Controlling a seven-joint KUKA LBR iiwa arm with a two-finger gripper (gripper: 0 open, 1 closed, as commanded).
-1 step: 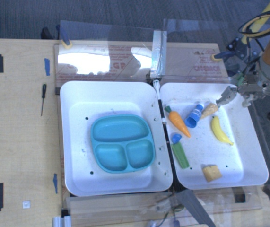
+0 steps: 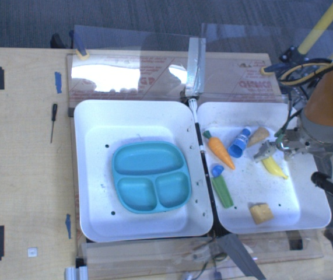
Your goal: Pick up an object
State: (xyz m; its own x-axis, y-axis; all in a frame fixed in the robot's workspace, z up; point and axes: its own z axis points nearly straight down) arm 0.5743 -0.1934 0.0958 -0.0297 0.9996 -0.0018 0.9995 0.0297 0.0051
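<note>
White plastic, two shallow bins side by side on a pale wood bench (image 2: 20,174). The left bin (image 2: 90,121) holds a teal divided tray (image 2: 150,175) with three compartments, lying flat near its middle. The right bin (image 2: 315,212) holds the small items. Clear panels stand behind both bins; glare washes out much of them, and the reddish print on them is too faint to read.

The arm (image 2: 326,107) enters from the right – grey with orange, cut off by the frame edge, cables bunched above it. The gripper (image 2: 269,151) sits low over the right bin's upper middle, just beside the yellow banana-like piece (image 2: 274,167); whether it touches that piece I cannot tell. Finger state: cannot tell – the tips blur into dark metal.

Items by size: green stick with a blue cap (image 2: 221,186) along the divider; orange carrot (image 2: 219,151) above it; blue bottle (image 2: 239,143); tan piece (image 2: 259,136), partly hidden; tan cube (image 2: 261,213), apart near the front.
</note>
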